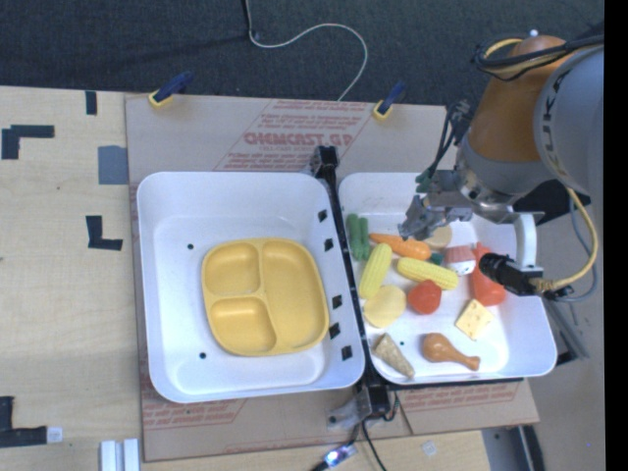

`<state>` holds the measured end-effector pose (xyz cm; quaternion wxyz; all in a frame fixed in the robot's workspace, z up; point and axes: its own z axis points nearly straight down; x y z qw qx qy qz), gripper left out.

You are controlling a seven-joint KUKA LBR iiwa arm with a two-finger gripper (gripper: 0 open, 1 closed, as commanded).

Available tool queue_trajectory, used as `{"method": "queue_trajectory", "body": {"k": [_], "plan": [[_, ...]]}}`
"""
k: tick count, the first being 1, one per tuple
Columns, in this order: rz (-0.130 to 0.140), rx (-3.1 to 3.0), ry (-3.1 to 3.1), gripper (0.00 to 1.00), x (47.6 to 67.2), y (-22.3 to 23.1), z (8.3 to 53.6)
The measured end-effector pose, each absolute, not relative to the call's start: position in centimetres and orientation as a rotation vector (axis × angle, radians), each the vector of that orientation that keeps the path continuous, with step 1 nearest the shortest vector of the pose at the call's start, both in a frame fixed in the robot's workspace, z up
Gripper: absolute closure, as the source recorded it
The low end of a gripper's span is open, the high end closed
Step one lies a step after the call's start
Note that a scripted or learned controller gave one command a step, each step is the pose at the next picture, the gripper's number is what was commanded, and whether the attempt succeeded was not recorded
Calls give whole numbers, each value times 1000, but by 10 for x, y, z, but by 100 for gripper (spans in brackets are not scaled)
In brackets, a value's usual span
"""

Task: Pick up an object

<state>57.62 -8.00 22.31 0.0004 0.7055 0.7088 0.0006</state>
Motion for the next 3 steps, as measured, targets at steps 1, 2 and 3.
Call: {"method": "queue_trajectory", "body": {"k": [1, 2, 3], "plan": [[2, 2215, 2229, 100, 615, -43, 218], [2, 2218, 2223, 100, 635, -39, 234], [-5, 2221, 2223, 100, 637, -44, 213]]}}
